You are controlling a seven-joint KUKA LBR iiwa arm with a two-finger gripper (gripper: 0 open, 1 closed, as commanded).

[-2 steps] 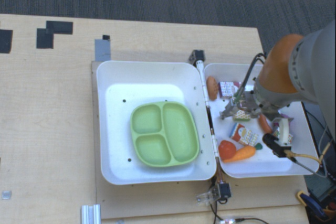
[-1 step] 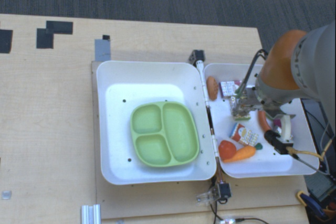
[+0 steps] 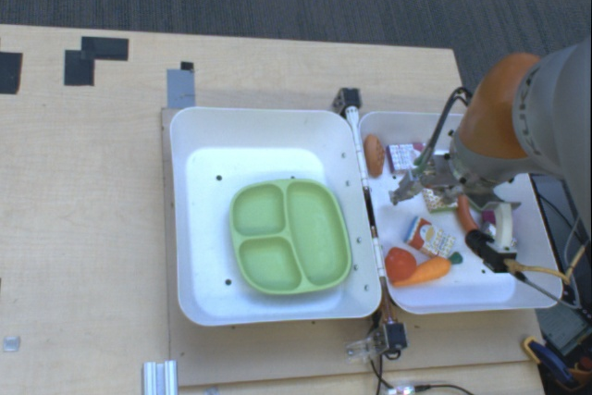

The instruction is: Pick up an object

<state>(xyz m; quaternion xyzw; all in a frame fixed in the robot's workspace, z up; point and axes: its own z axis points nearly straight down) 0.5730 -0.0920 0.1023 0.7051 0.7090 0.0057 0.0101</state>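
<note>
My gripper [image 3: 413,188] hangs low over the middle of the right bin [image 3: 462,291], coming down from the grey arm with its orange band [image 3: 495,111]. Close around it lie several small items: a purple-and-white packet [image 3: 400,155] just behind it, a brown bread roll [image 3: 374,154] by the bin's left wall, and a small printed carton [image 3: 432,239] in front of it. A red tomato [image 3: 399,264] and an orange carrot [image 3: 428,271] lie near the front wall. I see nothing clearly held at the gripper.
The left bin [image 3: 199,227] holds a green three-compartment plate [image 3: 290,236]. An orange-red stick-like item [image 3: 465,214] and a white item [image 3: 503,222] lie under the arm at the right bin's right side. Bare wooden bench extends to the left.
</note>
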